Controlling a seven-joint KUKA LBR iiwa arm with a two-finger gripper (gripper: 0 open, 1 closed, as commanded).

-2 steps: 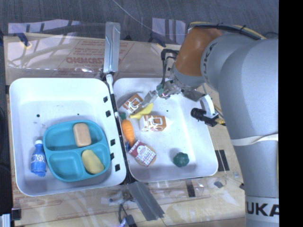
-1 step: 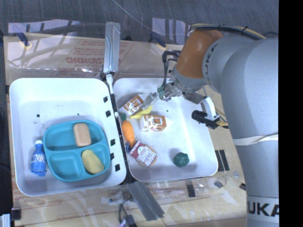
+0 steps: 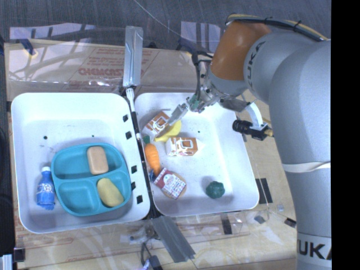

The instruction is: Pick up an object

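The claw [image 3: 179, 112] hangs low in the right bin [image 3: 239, 151], its tips at the yellow banana [image 3: 170, 131], seemingly touching it; whether they grip is unclear.

Pale wooden surface [image 3: 67, 66] under clear plastic sheeting [image 3: 50, 44]; dark grey ribbed floor [image 3: 67, 4] beyond, crossed by a thin cable [image 3: 140, 7].

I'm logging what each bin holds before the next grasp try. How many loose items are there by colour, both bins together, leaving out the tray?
Yellow: 2, potato-shaped piece, banana
Tan: 1, bread piece
Blue: 1, bottle
Orange: 1, carrot
Green: 1, dark round piece
Printed brown, red and white: 3, cartons
Total: 9
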